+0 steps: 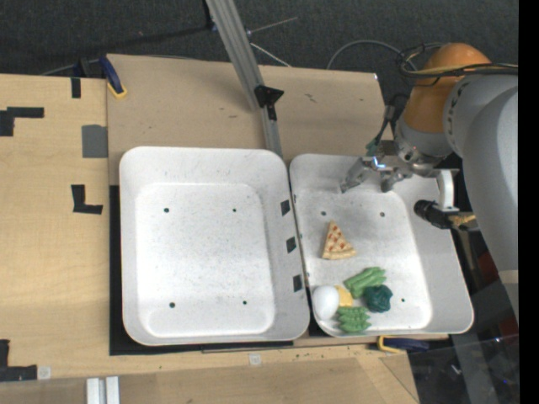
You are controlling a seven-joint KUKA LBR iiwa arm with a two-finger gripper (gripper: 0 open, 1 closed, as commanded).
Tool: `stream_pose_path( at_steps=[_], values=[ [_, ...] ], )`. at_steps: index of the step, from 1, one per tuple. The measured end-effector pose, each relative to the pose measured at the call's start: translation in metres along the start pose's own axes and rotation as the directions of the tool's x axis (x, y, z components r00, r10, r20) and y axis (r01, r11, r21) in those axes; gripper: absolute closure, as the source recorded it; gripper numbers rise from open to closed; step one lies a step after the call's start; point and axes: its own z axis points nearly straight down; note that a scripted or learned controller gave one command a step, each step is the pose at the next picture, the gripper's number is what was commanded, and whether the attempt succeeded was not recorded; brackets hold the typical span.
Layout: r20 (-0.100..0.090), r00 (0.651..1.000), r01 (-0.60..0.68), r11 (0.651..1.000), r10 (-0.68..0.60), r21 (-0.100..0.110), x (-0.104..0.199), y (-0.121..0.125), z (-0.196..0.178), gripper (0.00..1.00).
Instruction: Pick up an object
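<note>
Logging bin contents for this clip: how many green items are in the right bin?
3, all clustered at the near end of the right bin: a light green piece, a dark green piece beside it, and a bumpy green piece at the front rim. Others may hide underneath.

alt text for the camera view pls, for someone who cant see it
A grey robot arm with an orange band reaches in from the right, its gripper open and holding nothing over the far end of the right white bin. That bin holds a pizza slice toy, with a white egg and green toy vegetables clustered at its near edge.
</note>
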Motion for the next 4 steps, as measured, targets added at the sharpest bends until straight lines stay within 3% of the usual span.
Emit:
stream_pose_path(
  at_steps=[1,2,4],
  values=[
    [0.000,1.000,0.001,1.000,-0.001,-0.001,0.001,0.000,-0.011,1.00],
    [0.000,1.000,0.002,1.000,-0.002,-0.015,0.010,-0.003,-0.061,1.00],
    [0.001,1.000,0.002,1.000,-0.001,-0.017,0.010,0.001,-0.159,1.00]
  ],
)
